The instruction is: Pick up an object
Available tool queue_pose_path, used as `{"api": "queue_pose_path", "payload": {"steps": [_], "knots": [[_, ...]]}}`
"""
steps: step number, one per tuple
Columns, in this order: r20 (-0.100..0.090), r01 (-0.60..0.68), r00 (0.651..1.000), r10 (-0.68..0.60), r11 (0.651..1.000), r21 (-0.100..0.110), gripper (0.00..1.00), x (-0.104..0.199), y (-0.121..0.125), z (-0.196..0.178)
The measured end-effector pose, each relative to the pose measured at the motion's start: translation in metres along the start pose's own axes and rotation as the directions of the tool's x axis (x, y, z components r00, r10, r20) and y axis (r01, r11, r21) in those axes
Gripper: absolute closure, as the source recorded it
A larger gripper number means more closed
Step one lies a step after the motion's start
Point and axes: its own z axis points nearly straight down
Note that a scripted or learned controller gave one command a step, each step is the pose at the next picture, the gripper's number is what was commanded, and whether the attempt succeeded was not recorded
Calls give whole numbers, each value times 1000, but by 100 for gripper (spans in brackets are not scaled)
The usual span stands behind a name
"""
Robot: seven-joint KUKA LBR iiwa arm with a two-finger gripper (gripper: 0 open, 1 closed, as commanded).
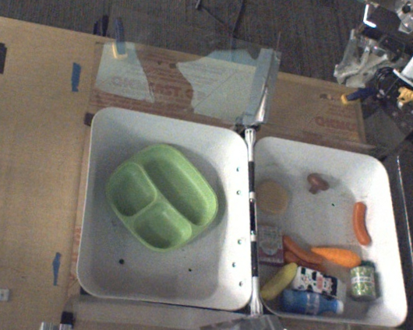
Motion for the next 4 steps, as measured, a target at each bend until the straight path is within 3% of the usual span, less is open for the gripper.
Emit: {"api": "queue_pose_path", "payload": {"steps": [1,2,3,4], "knots": [[0,-52,999,52,999,4,100,45,-30,193],[0,-212,977,212,977,2,100,48,-17,63],[1,-172,985,172,985,5,100,116,-46,131],[1,-172,985,172,985,5,0,116,-46,131]]}}
